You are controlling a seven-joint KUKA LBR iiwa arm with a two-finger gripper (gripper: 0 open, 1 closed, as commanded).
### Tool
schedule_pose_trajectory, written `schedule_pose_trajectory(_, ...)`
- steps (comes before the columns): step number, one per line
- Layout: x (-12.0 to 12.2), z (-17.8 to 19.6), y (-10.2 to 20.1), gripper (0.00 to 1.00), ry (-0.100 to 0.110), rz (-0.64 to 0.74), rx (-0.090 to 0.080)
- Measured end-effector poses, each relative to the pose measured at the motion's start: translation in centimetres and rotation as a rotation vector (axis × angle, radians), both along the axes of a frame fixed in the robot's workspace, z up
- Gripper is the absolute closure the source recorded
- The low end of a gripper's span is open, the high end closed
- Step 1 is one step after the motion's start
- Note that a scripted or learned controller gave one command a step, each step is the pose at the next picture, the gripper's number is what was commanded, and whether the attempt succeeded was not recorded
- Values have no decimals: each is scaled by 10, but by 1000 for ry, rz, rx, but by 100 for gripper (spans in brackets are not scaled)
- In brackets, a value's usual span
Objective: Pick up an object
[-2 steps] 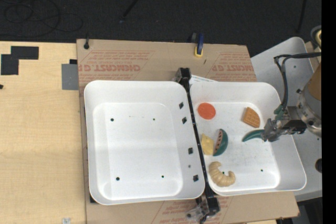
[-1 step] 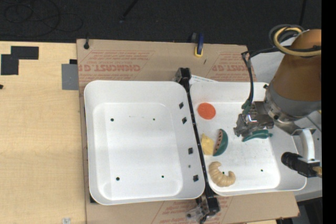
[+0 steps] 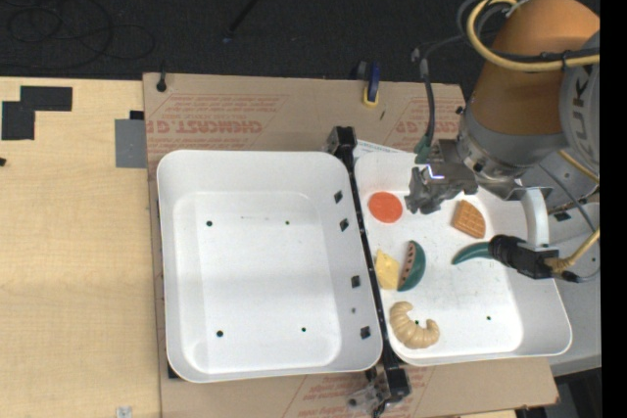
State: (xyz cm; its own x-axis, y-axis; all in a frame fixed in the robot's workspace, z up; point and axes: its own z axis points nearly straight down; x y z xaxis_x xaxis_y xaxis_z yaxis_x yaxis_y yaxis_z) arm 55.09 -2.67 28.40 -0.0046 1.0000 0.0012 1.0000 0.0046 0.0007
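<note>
Gripper (image 3: 428, 193) poised over right bin (image 3: 549, 333), finger state impossible to tell. Just left of it, orange disc (image 3: 385, 207) flat on bin floor: probably light, stiff, thin; best pinched across edges.

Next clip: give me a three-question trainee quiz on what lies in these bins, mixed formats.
1. True or false: the orange disc lies in the right bin.
2. Which item is nearest the front rim of that bin? A) croissant B) waffle wedge C) orange disc
3. Fill in: the end effector hovers between the orange disc and the ____.

Key: 1 true; 2 A; 3 waffle wedge.
</note>
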Motion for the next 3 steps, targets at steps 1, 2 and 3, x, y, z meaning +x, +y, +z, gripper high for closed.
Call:
schedule_pose_trajectory(1, -8, 70, 80, 100, -3, 4, 2)
schedule_pose_trajectory(2, -24, 85, 142, 100, 3, 2, 0)
schedule_pose_trajectory(3, -23, 94, 140, 100, 7, 2, -3)
